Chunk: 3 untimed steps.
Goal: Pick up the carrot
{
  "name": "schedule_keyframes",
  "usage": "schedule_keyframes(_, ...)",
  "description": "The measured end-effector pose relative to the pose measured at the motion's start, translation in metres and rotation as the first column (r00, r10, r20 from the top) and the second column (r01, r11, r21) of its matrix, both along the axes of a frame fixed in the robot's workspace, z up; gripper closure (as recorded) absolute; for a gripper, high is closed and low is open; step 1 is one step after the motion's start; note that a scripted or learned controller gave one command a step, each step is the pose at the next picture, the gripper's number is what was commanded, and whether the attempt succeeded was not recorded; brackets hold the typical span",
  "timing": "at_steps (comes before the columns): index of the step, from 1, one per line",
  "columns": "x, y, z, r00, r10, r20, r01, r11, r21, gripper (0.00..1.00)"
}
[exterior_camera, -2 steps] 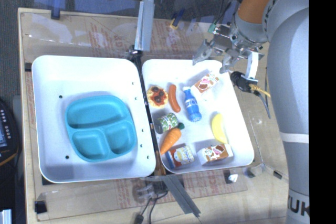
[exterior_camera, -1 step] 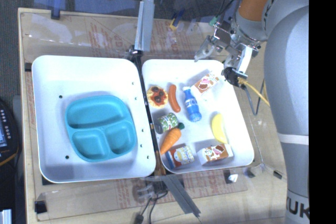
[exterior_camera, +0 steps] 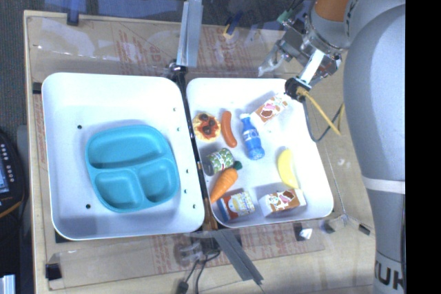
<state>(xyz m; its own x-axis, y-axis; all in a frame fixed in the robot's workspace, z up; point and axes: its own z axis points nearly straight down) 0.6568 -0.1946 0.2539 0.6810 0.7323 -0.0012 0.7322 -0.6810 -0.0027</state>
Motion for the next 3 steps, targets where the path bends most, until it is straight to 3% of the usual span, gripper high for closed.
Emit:
schedule_keyframes(1,-0.010,0.012,0.012,0.955,-0.295,-0.002,0.295,0.955,0.000,0.00)
schedule_keyframes(2,-0.010,0.015,0.020,0.959,-0.285,-0.008,0.285,0.959,0.000,1.00)
schedule_keyframes(3,-0.016,-0.013,-0.014,0.819,-0.574,-0.007,0.574,0.819,-0.002,1.00)
